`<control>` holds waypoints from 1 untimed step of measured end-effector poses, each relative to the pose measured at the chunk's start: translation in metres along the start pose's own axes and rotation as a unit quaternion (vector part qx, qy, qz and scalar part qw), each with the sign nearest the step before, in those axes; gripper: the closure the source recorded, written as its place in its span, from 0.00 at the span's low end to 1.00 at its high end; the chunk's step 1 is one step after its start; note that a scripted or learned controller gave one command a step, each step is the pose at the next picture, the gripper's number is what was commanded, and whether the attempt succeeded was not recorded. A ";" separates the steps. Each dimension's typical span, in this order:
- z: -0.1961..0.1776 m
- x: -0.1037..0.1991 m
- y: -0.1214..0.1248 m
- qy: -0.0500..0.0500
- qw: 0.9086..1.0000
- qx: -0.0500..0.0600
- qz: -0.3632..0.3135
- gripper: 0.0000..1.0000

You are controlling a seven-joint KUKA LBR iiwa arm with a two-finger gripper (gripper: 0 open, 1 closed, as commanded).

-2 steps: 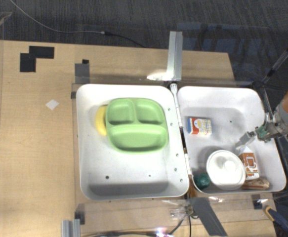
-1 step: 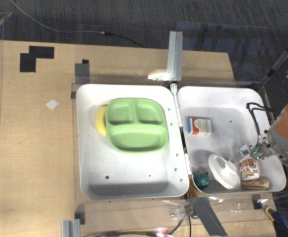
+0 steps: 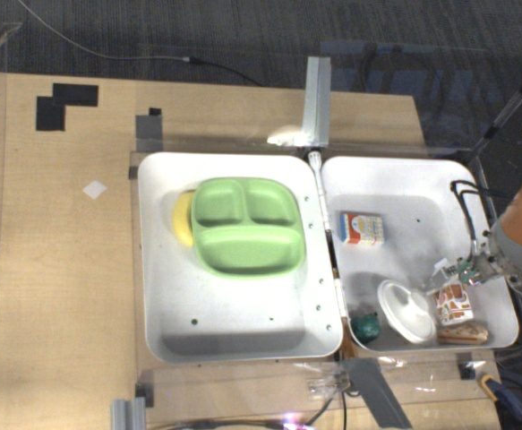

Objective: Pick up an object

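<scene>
Landmark: we place everything from the white bowl [image 3: 406, 310], lying tilted in the right bin [image 3: 422, 182].
Tool: we see the tool [image 3: 462, 271] just right of the bowl and slightly farther up the bin, low over the clutter; we cannot tell how it stands, spread or pressed together.
Candidate: a small red-and-white carton [image 3: 456, 305] lies just right of the bowl, directly beneath the tool.
Handling: we judge it light, thin-walled and crushable; take it across its narrow sides, gently.
Neighbours: a brown item [image 3: 464, 334] lies below the carton, a dark green object [image 3: 365, 328] left of the bowl, a box [image 3: 362, 229] above it.
Elsewhere: a green tray [image 3: 245, 225] sits well left.
</scene>
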State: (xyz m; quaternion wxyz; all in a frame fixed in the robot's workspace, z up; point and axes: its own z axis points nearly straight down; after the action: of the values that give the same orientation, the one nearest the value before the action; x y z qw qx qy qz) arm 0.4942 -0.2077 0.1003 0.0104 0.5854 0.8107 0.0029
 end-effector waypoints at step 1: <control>-0.049 0.009 0.003 0.005 0.999 0.006 -0.033 1.00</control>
State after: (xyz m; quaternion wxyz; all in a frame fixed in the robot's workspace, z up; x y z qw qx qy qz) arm 0.4932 -0.1977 0.1489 0.0029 0.5585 0.8295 0.0011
